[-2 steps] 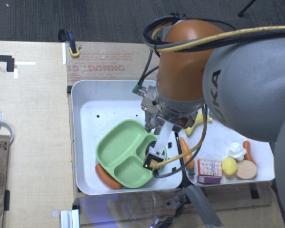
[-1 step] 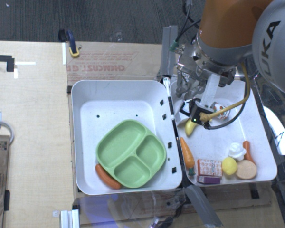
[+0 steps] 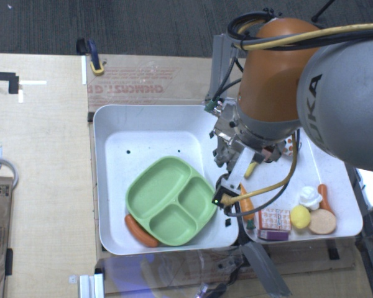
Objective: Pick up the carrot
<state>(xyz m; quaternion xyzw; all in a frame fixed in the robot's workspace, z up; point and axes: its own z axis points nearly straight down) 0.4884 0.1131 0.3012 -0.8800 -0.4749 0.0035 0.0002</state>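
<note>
The arm reached in over the right bin, and its gripper hung low above that bin's left side, close to the rim shared with the left bin. Whether the gripper was released or clenched could not be told, since the wrist hid its tip, and nothing was seen held in it. The carrot lay in the right bin, just below the gripper and along the bin's left wall, partly crossed by the robot's yellow cable. Near the carrot sat a small printed box, with a yellow lemon, a round tan piece and a white lump further right (a second reddish-orange stick lay beside the white lump). In the left bin a green divided plate rested tilted toward the near corner, and a sausage lay against its lower left edge. Both bins stood on the pale desk.
</note>
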